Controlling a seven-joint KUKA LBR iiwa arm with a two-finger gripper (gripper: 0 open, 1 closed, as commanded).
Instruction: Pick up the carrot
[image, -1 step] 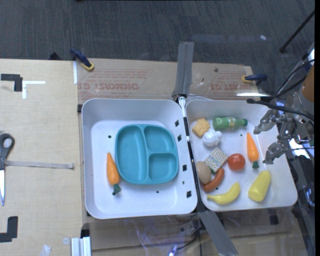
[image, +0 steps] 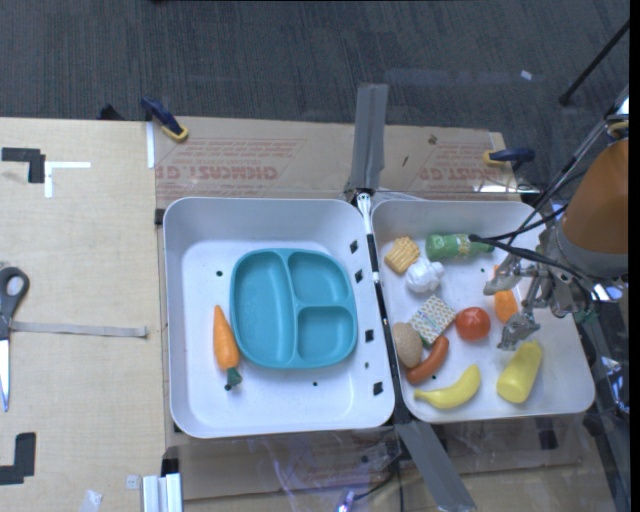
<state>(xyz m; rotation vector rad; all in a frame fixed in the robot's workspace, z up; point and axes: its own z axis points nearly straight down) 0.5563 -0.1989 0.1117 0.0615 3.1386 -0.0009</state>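
Observation:
The carrot, orange with a small green stem, lies in the left bin against the left side of the teal divided plate. My gripper hangs over the right bin, far to the right of the carrot. It stands open, and a small orange piece sits between its fingers. Whether that piece is touched I cannot tell.
The right bin holds a green bottle, a yellow waffle piece, a white garlic, a checked cracker, a tomato, a sausage, a banana and a yellow fruit. Scissors lie far left.

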